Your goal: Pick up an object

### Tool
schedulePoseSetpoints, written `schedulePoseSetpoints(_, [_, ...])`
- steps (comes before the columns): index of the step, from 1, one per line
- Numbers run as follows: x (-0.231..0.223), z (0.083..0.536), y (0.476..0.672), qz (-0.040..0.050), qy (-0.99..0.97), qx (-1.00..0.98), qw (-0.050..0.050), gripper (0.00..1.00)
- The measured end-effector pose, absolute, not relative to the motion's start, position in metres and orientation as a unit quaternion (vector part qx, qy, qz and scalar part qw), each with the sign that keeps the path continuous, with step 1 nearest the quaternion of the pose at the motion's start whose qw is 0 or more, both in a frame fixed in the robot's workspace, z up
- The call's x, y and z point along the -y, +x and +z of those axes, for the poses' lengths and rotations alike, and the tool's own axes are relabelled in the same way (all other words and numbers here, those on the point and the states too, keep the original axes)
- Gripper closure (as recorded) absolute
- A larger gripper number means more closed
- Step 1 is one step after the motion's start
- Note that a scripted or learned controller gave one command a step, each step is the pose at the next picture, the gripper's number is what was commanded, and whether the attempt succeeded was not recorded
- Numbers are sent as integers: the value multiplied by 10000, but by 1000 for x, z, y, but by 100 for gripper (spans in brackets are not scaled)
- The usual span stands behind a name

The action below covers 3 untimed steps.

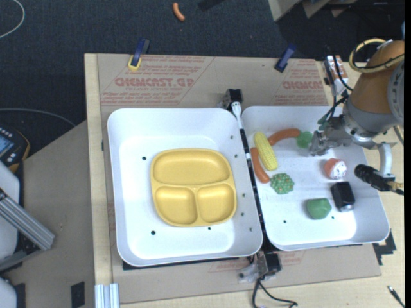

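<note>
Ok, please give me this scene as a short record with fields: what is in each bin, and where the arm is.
left bin: yellow tray with three sections
right bin: corn cob, two carrots, broccoli, green lump, black block, red and white piece, small green piece
arm: over the right bin's far right corner
gripper: low, beside the small green piece
gripper state: cannot tell

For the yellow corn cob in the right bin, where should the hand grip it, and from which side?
Grip the corn cob across its middle, coming straight down from above with the fingers spanning its narrow width. It lies flat and slanted, long axis running from upper left to lower right. An orange sausage-like piece lies along its left side, so one finger would need to slip between them; the right side looks freer.
</note>
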<state>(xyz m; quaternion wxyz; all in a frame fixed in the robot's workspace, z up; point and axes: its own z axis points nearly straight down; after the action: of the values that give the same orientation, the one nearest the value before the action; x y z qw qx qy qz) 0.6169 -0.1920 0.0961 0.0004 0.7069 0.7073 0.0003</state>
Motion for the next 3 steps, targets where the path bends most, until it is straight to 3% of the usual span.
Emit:
schedulePoseSetpoints(2, [197,220,629,22,7066,-7076,49,100])
schedulePoseSetpoints(3, [197,226,630,9,7068,-7074,24,100])
